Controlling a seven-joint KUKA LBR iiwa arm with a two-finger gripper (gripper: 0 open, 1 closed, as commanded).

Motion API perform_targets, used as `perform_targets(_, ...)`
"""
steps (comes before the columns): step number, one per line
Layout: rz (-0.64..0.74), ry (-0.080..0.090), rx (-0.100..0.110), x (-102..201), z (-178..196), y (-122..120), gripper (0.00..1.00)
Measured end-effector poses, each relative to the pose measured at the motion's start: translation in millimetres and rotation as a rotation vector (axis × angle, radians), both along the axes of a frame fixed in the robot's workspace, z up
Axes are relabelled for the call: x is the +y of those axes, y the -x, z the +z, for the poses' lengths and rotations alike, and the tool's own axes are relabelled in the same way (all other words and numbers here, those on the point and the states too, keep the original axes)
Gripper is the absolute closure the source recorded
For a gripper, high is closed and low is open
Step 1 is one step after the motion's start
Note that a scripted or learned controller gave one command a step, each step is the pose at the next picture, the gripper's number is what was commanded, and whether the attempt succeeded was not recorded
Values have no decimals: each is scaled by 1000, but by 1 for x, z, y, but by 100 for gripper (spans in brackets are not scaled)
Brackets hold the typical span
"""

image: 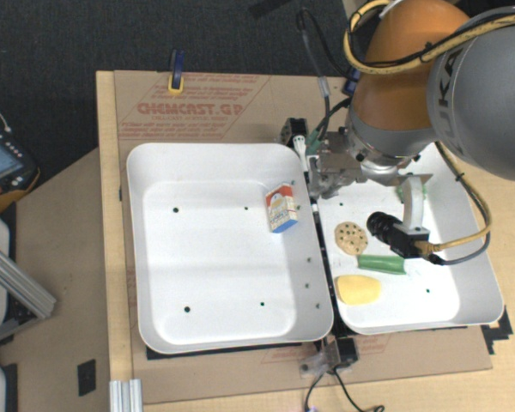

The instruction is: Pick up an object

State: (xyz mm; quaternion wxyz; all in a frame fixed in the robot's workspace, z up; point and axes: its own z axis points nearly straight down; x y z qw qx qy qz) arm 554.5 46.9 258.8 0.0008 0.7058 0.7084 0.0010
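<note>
Bench (206, 101) – brown board carrying two white bins side by side.

Arm (412, 58) – one, reaching in over the right bin's far half. It hides much of that bin's far-left corner.

Left bin (215, 273) – one thing in it. Right bin (438, 303) – three things, all along its left side.

Gripper (324, 178) – low over the right bin's far-left corner, right at the rims where the two bins meet. Open or shut: cannot tell, since the wrist covers it from above. Nothing can be seen held in it.

Carton (281, 208) – one, small, white with red and blue. It sits by the left bin's right edge in the far half, just across the rims from the gripper.

Yellow lump (359, 289) – one, by the right bin's near-left corner.

Green stick (382, 264) – one, lying flat just beyond the lump.

Cookie (350, 238) – one, round and speckled, by the left edge at mid-length.

Progress, as a judgement: the pick is not done. All four loose things rest on bin floors and none is lifted. The gripper looks placed for a grasp near that corner, though the target is not clear. Closing on something and lifting it are both left to do.
</note>
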Motion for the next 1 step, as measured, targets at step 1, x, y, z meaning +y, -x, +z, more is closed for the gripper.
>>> perform_targets(1,1,-2,-3,27,77,53,100)
